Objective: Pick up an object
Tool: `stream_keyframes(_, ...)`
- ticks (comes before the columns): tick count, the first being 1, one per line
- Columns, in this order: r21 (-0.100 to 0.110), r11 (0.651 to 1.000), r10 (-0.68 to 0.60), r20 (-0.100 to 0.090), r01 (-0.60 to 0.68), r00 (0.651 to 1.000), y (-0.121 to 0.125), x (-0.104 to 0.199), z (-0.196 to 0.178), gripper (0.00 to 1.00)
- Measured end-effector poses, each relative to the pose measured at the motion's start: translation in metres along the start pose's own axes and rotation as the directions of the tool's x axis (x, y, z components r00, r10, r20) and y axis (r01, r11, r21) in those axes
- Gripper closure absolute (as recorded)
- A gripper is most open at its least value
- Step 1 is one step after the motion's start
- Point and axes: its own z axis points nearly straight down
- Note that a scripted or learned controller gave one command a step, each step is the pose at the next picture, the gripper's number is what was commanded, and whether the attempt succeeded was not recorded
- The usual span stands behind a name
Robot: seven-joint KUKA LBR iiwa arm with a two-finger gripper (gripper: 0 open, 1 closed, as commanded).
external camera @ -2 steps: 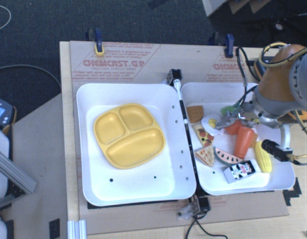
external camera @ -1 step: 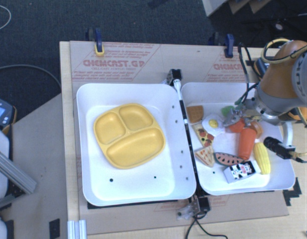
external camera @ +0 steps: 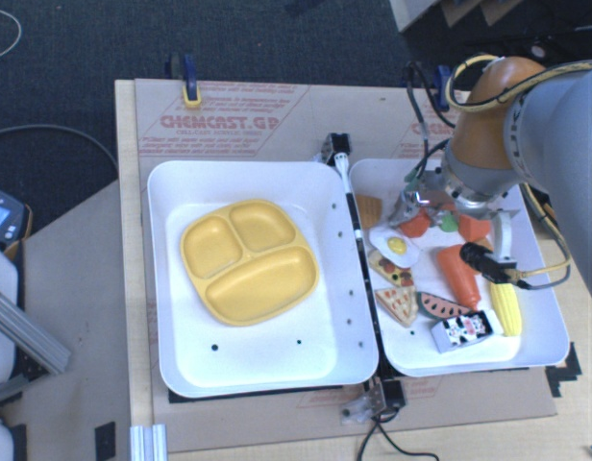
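My gripper (external camera: 417,206) is down in the back part of the right bin (external camera: 544,342), directly over a small red toy (external camera: 416,226). Close around it lie a green piece (external camera: 450,224), an orange-red piece (external camera: 475,229) and a brown slab (external camera: 370,209). Further forward are a fried egg (external camera: 395,247), a carrot (external camera: 457,273), a corn cob (external camera: 505,307), a pizza slice (external camera: 399,306), a watermelon slice (external camera: 445,305) and a black-and-white carton (external camera: 463,329). The wrist hides part of the bin's back.
The left bin (external camera: 176,353) bears a yellow divided plate (external camera: 249,258). The bins' shared wall (external camera: 358,257) runs just left of the egg. The grey arm (external camera: 555,113) comes in from the upper right. A blue clamp (external camera: 190,80) is fixed at the board's far edge.
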Motion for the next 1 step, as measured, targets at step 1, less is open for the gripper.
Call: stream_keyframes(1, 0.003, 1.0, -0.002, -0.006, 0.002, 1.0, -0.0342, 0.0679, -0.1041, 1.0)
